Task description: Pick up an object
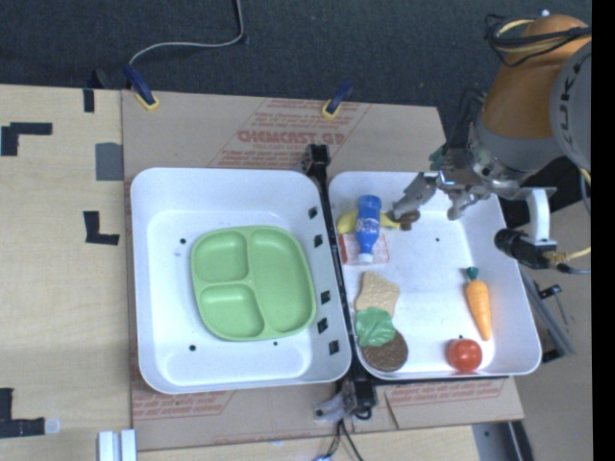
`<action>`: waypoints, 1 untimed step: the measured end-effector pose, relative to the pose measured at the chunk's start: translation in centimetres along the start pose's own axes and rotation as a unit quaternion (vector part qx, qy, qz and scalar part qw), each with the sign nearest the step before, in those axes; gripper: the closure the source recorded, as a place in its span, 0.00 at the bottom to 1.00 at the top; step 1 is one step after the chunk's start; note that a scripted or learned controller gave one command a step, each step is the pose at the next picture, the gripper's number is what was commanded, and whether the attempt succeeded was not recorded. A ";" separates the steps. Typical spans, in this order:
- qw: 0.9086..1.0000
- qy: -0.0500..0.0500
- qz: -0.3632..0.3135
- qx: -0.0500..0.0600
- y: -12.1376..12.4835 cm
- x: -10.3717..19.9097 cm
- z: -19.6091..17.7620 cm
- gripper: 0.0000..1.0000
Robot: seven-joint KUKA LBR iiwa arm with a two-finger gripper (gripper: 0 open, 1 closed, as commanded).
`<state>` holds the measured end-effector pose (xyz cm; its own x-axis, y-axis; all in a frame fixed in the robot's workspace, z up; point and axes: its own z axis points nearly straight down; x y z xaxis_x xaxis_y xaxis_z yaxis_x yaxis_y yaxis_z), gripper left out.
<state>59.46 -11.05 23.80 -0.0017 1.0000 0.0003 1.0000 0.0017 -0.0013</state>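
Brown cardboard covers the bench (288, 137) beneath two shallow white bins, with pale wood showing to the left and dark carpet along the far side. Largest of all is the grey arm (538, 84) with its orange band, reaching in from the right over the far corner of the right bin (504, 257). Just beside it, the left bin (159, 257) carries a green divided plate (255, 283) lying flat near its middle. Over the far part of the right bin hangs the hand (432, 203), its two fingers spread apart with nothing between them; one dark fingertip sits near a small yellow piece (389, 221). Left of that fingertip, a blue and white bottle (367, 227) lies on a red-edged card against the bin's left wall. Nearer along that wall come a slice of bread (378, 293), a green leafy piece (375, 327) and a brown round cookie (386, 353), each touching the next. On the right side lies a carrot (478, 303), and a red tomato (464, 354) sits in the near right corner, well apart from the hand.
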 end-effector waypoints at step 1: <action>1.000 -0.001 0.002 0.002 -2.3 -10.1 9.6 0.00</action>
<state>57.14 -21.17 14.18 0.0018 1.0000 -0.0008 1.0000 -0.0018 -0.0043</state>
